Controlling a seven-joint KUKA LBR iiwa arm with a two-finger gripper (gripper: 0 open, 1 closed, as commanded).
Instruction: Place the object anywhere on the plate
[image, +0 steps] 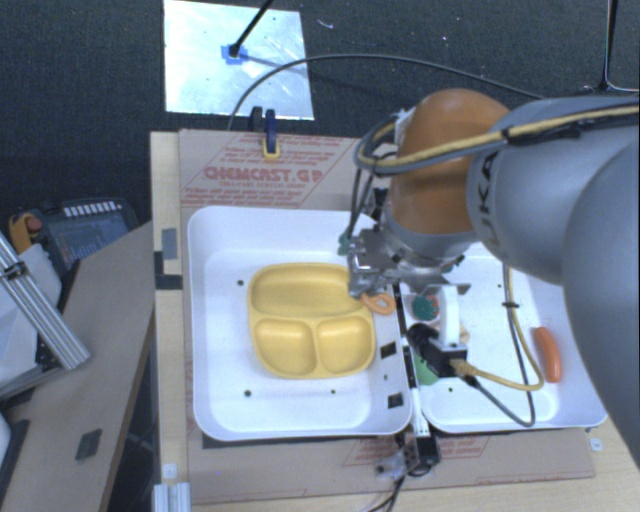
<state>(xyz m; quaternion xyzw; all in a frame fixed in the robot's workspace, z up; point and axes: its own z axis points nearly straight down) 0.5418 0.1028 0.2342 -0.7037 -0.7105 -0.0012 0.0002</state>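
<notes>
The grey arm with its orange band reaches across the right white bin toward the left white bin on the table. The yellow three-compartment plastic plate lies in the left bin, nothing resting on it. At its right rim hangs the pincer, apparently closed on a small orange looped object. Judged so, lowering and releasing remain. An orange carrot-like piece lies in the right bin.
</notes>
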